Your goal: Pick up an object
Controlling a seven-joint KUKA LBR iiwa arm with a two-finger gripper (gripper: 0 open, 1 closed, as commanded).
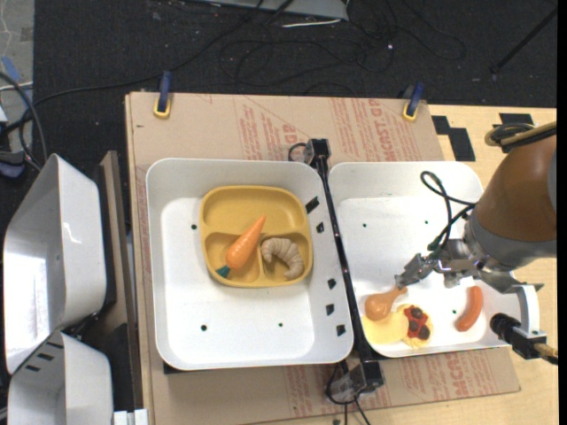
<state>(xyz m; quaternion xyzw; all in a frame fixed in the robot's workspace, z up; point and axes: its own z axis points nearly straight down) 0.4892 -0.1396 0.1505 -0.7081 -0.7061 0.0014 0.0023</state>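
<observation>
Scene: two shallow white bins side by side on a cardboard-covered bench, seen from above at a slant.
Left bin (177, 326): holds a yellow divided plate (213, 215) with an orange carrot (245, 243) and a pale curled shrimp-like piece (284, 255) in its lower compartments.
Right bin (390, 184): food toys gathered near the front edge.
Candidate objects: an orange-tan drumstick (383, 305), a flat pale yellow piece (386, 329) with a small red and dark cluster (415, 322) on it, and an orange sausage (469, 308) lying apart to the right.
Arm: grey with an orange band, reaching in from the right over the right bin.
Gripper (416, 271): low over the right bin, tip just above and beside the narrow end of the drumstick.
Fingers: too small and cluttered by cable to judge as spread or pressed together; nothing seen pinched between them.
Step in hand: closing in on an object, most likely the drumstick; nothing lifted yet.
Doing it well: centre over the drumstick's thicker body, not its thin end; align the fingers across its narrow width; descend fully before closing; keep clear of the flat yellow piece touching it; lift straight up.
</observation>
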